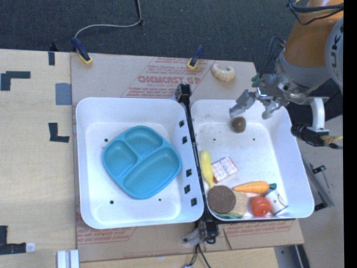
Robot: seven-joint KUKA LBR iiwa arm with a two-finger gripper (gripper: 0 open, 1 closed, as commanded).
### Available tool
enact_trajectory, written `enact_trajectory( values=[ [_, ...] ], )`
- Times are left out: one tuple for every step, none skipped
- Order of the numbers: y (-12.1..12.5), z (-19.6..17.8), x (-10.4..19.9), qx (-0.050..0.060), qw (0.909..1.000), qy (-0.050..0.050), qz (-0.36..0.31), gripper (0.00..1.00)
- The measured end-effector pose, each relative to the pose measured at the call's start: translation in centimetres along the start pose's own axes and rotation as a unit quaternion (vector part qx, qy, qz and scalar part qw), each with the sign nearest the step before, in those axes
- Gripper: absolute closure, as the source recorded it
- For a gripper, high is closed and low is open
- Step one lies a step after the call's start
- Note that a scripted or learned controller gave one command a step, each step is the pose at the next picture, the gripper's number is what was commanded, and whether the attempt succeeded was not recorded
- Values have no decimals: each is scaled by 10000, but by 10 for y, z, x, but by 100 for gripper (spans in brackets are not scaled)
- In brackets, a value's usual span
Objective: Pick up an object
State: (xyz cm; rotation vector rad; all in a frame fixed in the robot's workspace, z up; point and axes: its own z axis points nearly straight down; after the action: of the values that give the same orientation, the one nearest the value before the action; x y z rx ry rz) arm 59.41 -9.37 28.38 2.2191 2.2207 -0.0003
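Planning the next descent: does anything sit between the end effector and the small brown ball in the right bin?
Nothing visible does. The end effector hangs just above the brown ball in the right bin; the other items cluster at its near end.

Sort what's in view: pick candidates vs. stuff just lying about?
Pick candidates, right bin:
small brown ball, under the gripper
banana
red-and-white packet
carrot
tomato
sandwich

Lying about:
blue divided plate, left bin
cream piece on the cardboard
yellow clamps
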Motion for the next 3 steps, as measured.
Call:
enact_trajectory(
  values=[
    [54,74,-29,27,10000,2,3,0],
    [73,154,-76,28,10000,3,3,0],
    [75,198,-64,-2,10000,-5,-1,0]
  ],
)
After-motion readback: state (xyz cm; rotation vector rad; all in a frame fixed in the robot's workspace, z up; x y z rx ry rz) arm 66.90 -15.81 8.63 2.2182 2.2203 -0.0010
